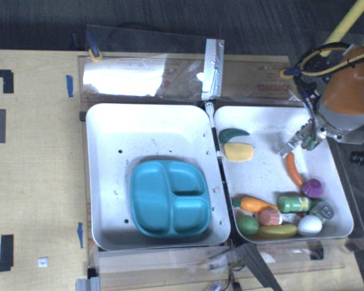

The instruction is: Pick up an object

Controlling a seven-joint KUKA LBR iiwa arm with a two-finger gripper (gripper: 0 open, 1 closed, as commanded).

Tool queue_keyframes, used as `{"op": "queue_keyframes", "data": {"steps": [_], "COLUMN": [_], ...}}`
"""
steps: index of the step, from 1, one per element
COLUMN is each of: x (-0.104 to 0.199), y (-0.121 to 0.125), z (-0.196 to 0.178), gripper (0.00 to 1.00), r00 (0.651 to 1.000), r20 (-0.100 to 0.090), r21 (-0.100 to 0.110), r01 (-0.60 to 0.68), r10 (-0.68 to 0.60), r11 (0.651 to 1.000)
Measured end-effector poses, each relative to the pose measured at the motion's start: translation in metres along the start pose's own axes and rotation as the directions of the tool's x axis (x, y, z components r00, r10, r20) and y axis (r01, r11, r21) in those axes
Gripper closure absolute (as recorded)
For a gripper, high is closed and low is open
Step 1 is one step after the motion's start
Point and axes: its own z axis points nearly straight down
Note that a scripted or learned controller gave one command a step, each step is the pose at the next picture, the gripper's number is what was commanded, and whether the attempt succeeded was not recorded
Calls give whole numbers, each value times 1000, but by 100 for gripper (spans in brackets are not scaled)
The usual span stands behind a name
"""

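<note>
A: Where is the gripper (303, 139)?
B: Low in the right white bin (264, 121), just above one thin orange carrot-shaped toy (294, 169). If the fingers are apart, I cannot tell.
A: What else is there?
B: One yellow lemon-shaped toy (239, 151), one purple round toy (312, 188), one white egg (310, 225). The left white bin (109, 132) has one blue divided plastic tray (169, 196).
</note>
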Motion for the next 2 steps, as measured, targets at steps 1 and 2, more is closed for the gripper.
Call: {"op": "queue_keyframes", "data": {"steps": [1,2], "x": [0,17], "y": [0,-47], "z": [1,11], "gripper": [0,0], "r00": [1000,960], "r20": [-1,-13], "r21": [1,2], "r01": [0,-280], "r10": [0,280], "r11": [1000,960]}}
